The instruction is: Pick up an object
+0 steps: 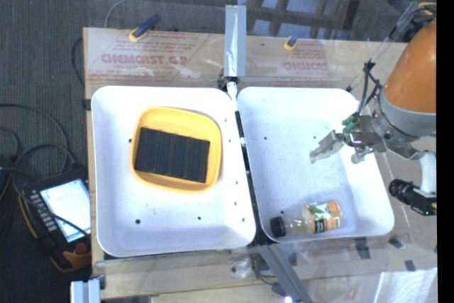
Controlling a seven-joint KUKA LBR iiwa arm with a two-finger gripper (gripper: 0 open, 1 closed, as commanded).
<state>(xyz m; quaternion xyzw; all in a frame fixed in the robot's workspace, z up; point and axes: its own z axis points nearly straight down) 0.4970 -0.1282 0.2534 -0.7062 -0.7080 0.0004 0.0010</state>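
Dark carpet around a wooden desk carrying two white bins side by side. In the left bin, a yellow tray with a dark slab inside. In the right bin, a bottle lying near the front wall. Above the right bin's right side, the gripper, fingers spread, nothing between them, well apart from the bottle.

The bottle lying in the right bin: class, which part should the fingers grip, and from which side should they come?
Grip the bottle across its labelled middle, coming straight down from above. It lies on its side along the right bin's near wall, black cap pointing left, so the fingers should close across its narrow width, not along its length.
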